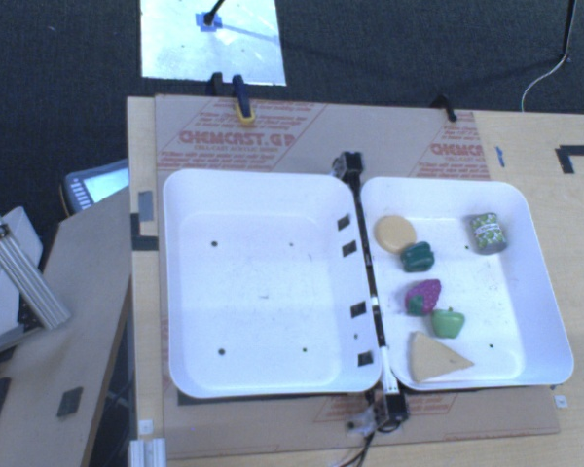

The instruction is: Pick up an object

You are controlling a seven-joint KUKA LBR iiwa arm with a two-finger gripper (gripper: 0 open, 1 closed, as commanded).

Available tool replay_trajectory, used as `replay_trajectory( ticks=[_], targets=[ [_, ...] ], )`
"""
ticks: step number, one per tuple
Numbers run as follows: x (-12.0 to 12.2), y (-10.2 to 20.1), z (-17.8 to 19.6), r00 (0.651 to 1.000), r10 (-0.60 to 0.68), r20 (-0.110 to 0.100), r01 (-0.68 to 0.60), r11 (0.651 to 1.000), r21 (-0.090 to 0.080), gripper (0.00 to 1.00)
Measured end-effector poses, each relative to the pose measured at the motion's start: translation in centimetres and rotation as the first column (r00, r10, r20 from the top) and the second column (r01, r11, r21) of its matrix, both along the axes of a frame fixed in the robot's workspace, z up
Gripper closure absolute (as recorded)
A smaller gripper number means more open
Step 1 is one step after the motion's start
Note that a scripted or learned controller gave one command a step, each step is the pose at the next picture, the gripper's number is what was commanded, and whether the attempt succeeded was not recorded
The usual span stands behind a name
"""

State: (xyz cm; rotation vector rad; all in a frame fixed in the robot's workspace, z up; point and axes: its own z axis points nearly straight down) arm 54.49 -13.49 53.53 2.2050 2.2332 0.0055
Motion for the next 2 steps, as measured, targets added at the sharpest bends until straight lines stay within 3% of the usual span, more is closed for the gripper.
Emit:
replay_trajectory(
  ticks=[1,2],
  targets=[
    [-6.2,-7.3,0.0,1.0,-0.02,-0.002,0.02,1.0,-0.003,1.0],
    [0.4,-0.1,-0.1,1.0,0.0,-0.001,0.0,1.0,0.0,1.0]
  ],
)
